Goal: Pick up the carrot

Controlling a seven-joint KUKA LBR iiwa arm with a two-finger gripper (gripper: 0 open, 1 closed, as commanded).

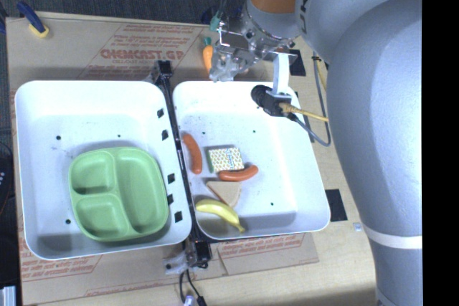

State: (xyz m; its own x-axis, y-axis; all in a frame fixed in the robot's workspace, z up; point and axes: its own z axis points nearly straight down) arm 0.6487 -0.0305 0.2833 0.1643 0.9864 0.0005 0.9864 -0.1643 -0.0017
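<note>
The carrot [207, 57] hangs by the worktop's back edge beside the jaws [231, 62], looking small, light and stiff, best pinched mid-body; I can't tell their state.

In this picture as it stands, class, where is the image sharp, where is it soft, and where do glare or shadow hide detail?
In the camera view, the green tray, banana and sausages are sharp; the arm is near the lens and soft; the right bin floor is bright enough to wash out detail; the gripper region is cluttered and dim, the carrot beside it only a small orange patch.
</note>
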